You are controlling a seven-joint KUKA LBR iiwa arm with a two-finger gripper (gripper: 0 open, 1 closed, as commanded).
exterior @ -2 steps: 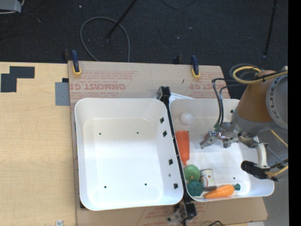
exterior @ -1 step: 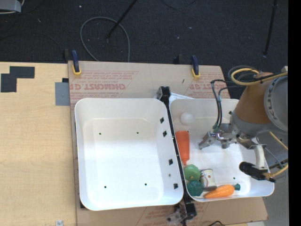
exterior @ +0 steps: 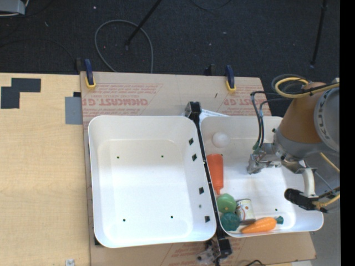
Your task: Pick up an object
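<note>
1 fixed camera looks down at a slant from above the bench (exterior: 39, 165), taking in both white bins (exterior: 100, 176), with the arm (exterior: 310, 121) entering from the right.

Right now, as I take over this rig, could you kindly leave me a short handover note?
Gripper: low over the right-hand white bin, nothing visible between its fingers.
Things, all in that bin: a white ball near the far end, an orange block along the divider, a green rounded toy, a teal lump and an orange toy carrot at the near end.
Done: nothing lifted.
Left: grasp one object and raise it.
</note>
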